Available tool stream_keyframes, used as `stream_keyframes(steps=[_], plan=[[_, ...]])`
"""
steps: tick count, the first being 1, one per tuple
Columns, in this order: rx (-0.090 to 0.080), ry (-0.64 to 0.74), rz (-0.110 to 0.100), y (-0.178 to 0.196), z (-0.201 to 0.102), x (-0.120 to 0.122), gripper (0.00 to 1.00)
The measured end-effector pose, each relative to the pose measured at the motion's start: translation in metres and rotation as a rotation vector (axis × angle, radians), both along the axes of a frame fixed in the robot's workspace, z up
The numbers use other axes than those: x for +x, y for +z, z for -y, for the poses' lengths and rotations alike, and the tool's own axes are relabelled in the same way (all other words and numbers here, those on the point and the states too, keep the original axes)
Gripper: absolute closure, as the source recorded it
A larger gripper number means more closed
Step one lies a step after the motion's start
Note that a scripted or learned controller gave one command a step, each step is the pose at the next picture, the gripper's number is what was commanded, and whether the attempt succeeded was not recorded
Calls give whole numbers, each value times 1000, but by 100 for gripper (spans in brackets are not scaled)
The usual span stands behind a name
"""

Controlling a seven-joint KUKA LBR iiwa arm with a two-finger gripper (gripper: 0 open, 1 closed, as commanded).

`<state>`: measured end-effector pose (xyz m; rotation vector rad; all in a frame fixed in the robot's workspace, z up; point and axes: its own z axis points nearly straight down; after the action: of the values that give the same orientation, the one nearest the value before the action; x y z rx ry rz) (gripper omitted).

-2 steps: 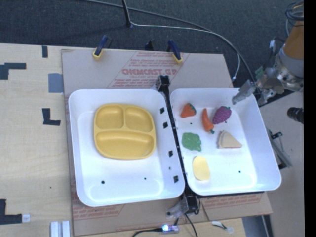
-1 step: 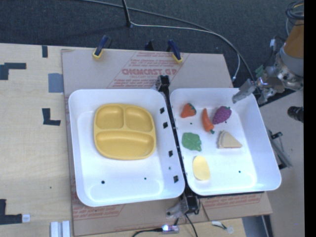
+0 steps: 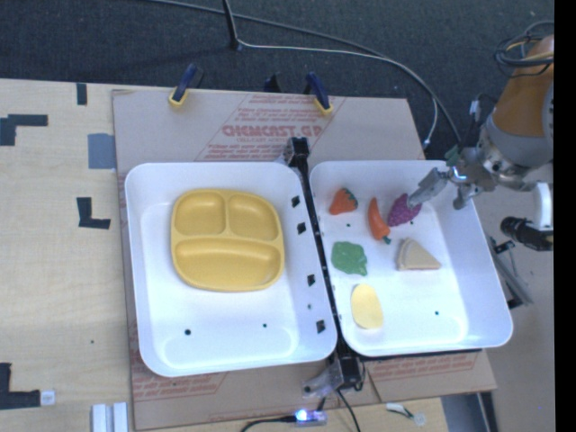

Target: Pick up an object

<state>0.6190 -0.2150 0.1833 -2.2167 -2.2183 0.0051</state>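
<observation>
On the left, we see the left bin [image 3: 148,331] holding a yellow divided plate [image 3: 227,239], which sits toward the far half of that bin and lies well apart from the tool. We pass over the clips along the seam between the two bins and come to the right bin [image 3: 468,322], where the small things lie.

Nearest the seam we find a red-orange strawberry-like piece [image 3: 343,202] at the far side, a green leafy piece [image 3: 349,257] below it, and a pale yellow oval piece [image 3: 366,306] nearest to us. Next come an orange carrot [image 3: 378,220], set roughly upright in the picture, and a tan wedge [image 3: 417,256] just to its lower right.

The purple piece [image 3: 402,210] lies just right of the carrot's top, its long axis running up and to the right. We judge it the likely target, because the tool [image 3: 423,192] reaches in from the right along nearly that same line, its tip at the purple piece's upper right end. We cannot tell whether the tool is apart or together, nor whether it touches the piece or only hovers above it.

The move turns on this: the piece lies down and to the left of the tool, lengthwise in line with it, so a grip would need to close across the short axis.
</observation>
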Motion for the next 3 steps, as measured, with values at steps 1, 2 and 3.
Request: stream_keyframes(steps=[1,2,3], plan=[[0,0,0,-57,-9,5,0],[-2,0,5,-100,-9,5,0],[-4,0,8,-88,-8,6,100]])
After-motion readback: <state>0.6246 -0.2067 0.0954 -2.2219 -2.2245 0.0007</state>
